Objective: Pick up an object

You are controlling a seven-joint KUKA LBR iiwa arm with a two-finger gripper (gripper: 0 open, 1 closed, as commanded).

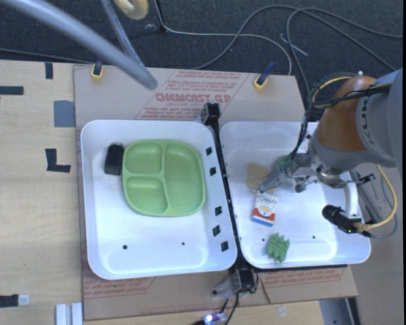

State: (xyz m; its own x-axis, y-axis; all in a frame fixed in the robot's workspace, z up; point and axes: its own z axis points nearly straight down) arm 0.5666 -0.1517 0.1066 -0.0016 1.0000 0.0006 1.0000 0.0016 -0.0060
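A: Working near to far, you are looking first at the green toy (277, 246) lying by the front wall of the right bin (338, 249). Just behind it, the small carton (264, 207) is lying flat, with the tan piece (256, 176) beyond.

B: Target?

A: You are probably aiming at the carton or the tan piece. The pincer (276, 178) is hanging just above them; I cannot tell how wide it is standing, and nothing is showing between its tips.

B: Advice?

A: Be centring over one item before descending, since the two are nearly touching. Further left, the green tray (164, 178) and black block (114, 159) are sitting in the left bin (155, 259), well apart.
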